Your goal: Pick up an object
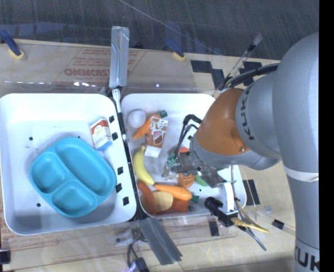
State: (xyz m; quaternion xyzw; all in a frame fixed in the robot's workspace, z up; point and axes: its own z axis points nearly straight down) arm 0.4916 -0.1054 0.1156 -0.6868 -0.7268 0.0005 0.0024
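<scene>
Two carrots (174, 191) lie lengthwise across the right bin (203, 102), beside the end effector (181, 168), whose state I cannot tell.

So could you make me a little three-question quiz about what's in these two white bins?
1. True or false: the blue three-compartment plastic tray lies in the left bin.
2. Which bin is the gripper over? A) left B) right
3. Fill in: the yellow banana lies beside the bins' shared ____.

Key
1. True.
2. B; it is low among the toy food, near an orange carrot.
3. Divider; the banana is in the right bin, along its left wall.
</scene>
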